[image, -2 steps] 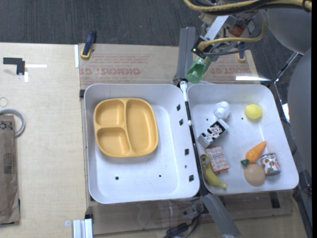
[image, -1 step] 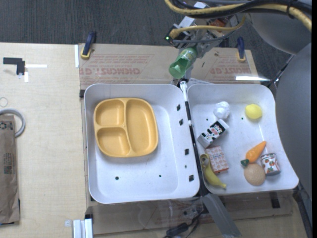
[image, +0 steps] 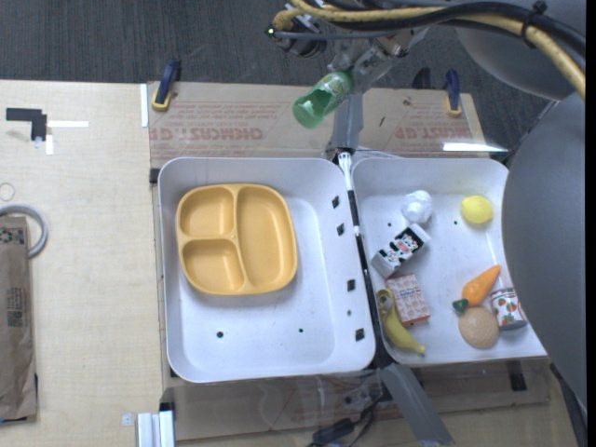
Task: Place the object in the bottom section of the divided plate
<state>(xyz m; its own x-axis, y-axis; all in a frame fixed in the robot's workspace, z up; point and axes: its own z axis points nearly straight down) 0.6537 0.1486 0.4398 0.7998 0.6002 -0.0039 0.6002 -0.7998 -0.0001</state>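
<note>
A yellow divided plate (image: 237, 238) lies in the left white bin (image: 270, 357), with one long section on its right and two small sections on its left, all bare. A translucent green bottle (image: 319, 102) hangs tilted in the air above the cardboard behind the bins, near the seam between them. My gripper (image: 348, 73) is at the bottle's upper end, shut on its neck, with the body pointing down and to the left. The bottle is well behind the plate and to its right.
The right bin (image: 447, 168) holds a white crumpled item (image: 416, 205), a lemon (image: 477, 209), a black-and-white carton (image: 400, 250), a carrot (image: 481, 285), a small pink box (image: 408, 301), a banana (image: 399, 329), a tan round item (image: 479, 328) and a small can (image: 506, 309). Cables (image: 438, 12) loop over the arm.
</note>
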